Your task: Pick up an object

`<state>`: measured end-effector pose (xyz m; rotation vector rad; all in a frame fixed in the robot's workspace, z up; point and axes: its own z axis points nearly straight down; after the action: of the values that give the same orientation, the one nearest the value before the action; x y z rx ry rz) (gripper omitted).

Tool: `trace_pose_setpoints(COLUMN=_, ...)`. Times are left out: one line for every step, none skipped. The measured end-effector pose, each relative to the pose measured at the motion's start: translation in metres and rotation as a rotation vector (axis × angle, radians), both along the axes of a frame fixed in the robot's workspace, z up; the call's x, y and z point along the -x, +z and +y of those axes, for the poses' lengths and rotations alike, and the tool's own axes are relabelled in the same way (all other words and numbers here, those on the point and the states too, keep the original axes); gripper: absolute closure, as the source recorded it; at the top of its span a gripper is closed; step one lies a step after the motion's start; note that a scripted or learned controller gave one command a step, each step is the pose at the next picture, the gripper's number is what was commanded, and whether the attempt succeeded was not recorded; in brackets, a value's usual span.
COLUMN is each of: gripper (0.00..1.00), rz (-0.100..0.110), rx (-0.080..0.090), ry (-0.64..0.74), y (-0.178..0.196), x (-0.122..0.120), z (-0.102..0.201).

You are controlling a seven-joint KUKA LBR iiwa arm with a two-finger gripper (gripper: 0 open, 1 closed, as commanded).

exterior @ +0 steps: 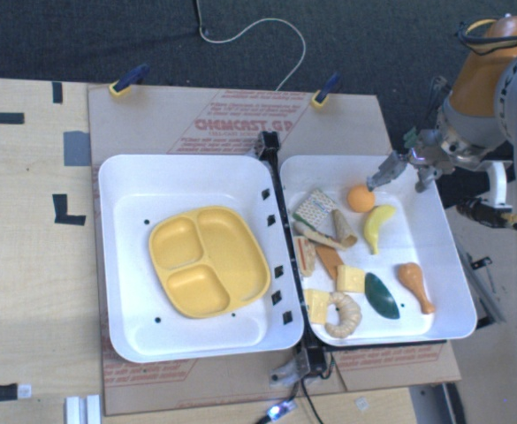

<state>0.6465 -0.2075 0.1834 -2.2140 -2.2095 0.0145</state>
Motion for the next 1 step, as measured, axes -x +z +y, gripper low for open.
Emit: trace_pose_setpoints(gripper=0.00, rz=-0.015, rx=0.003, ry=0.003, y=0.0100, x=-0.0034, z=0.0002)
